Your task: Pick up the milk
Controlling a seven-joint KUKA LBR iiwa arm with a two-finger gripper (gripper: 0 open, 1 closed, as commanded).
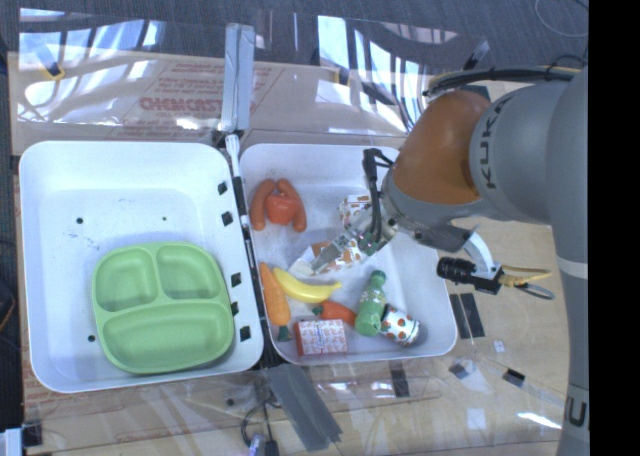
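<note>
Milk, as far as I am judging it, is the small red-and-white carton (322, 337) that is lying on its side in the right bin (432, 296), pressed close to the near wall. It is resting just below the banana (305, 288) and the carrot (275, 296), with the green bottle (370, 304) sitting just beside it on the right. Its long axis is running roughly left to right across the view, along that wall. Which end is the top is too blurred to say. Lying flat and hemmed in like this, it is offering its broad face upward, so a grasp is probably having to span its narrow width, from the wall side to the banana side.

The fingers (352, 244) are hanging lower in the middle of the same bin, over a white, orange-speckled item (333, 257), apart from the carton. How far they are parted, or whether they are gripping anything, I cannot tell, as the wrist and clutter are blocking the view. The arm (450, 159) is reaching in from the right, so it is arriving across the carton's length. In the left bin (60, 194), a green divided plate (163, 306) is sitting alone.
</note>
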